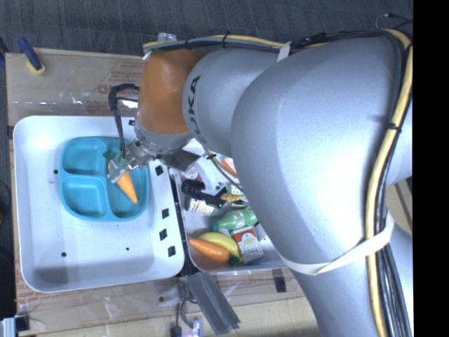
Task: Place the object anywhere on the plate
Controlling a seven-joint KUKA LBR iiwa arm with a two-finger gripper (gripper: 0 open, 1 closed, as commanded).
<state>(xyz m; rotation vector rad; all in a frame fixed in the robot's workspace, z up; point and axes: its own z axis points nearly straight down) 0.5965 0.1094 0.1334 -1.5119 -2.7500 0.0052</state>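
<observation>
**Carrot over the plate**

In the left bin [42, 258] lies the blue divided plate [84, 181]. Over its right compartment the gripper [119, 166] seems pinched on the orange carrot's [127, 187] top. The right bin [210, 265] holds a banana [219, 240] and other toys.

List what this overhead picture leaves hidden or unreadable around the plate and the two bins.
- Right bin: the arm covers most of it, leaving the toy food partly seen.
- Gripper: too small to tell whether it grips the carrot.
- Carrot on the blue plate: resting or held above, unclear.
- Juice box: label unreadable.
</observation>
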